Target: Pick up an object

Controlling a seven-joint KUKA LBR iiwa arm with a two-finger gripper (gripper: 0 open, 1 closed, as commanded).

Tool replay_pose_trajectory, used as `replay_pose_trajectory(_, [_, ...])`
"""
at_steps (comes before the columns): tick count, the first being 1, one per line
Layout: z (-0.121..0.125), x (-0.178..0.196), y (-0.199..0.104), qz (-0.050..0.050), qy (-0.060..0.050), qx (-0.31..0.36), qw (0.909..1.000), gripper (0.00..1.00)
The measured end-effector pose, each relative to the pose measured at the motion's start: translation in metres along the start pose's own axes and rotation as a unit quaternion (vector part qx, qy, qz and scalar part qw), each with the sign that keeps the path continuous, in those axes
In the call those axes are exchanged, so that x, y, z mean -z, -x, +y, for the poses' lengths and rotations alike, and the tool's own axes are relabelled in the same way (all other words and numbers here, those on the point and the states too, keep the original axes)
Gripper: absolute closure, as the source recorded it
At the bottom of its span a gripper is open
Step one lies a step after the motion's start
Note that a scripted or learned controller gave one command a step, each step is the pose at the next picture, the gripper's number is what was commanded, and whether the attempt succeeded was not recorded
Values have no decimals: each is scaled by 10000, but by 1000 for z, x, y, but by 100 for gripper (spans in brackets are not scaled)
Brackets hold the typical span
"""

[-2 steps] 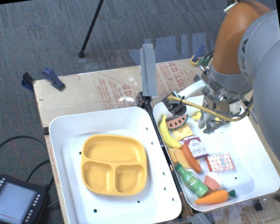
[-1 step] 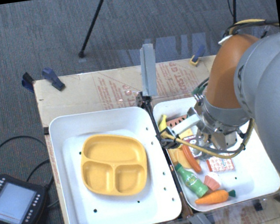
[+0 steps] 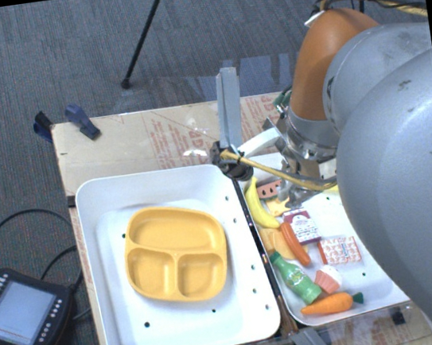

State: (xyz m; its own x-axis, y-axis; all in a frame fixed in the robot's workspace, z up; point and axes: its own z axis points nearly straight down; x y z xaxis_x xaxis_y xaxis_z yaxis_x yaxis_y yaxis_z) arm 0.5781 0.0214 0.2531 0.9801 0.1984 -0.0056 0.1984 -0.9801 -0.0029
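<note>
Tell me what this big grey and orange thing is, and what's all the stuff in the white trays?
The big grey machine with the orange band is a robot arm. A computer program moves it, and its job is to pick something up. The picture comes from one camera fixed above the bench, looking down at a slant, so the arm looks huge because it is close to the camera.

The arm's gripper is reaching down into the right white bin. I cannot tell whether it holds anything.

In that bin lie toy foods: a yellow banana, a green plastic bottle, an orange carrot, a small red and white box and a flat red-patterned packet.

The left white bin holds a yellow plastic plate with three compartments.

On the floor sits the grey handheld controller with a screen.
</note>
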Motion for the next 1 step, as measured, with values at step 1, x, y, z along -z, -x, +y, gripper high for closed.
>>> replay_pose_trajectory(1, [-61, -14, -7, 0, -2, 180, 9998, 100])
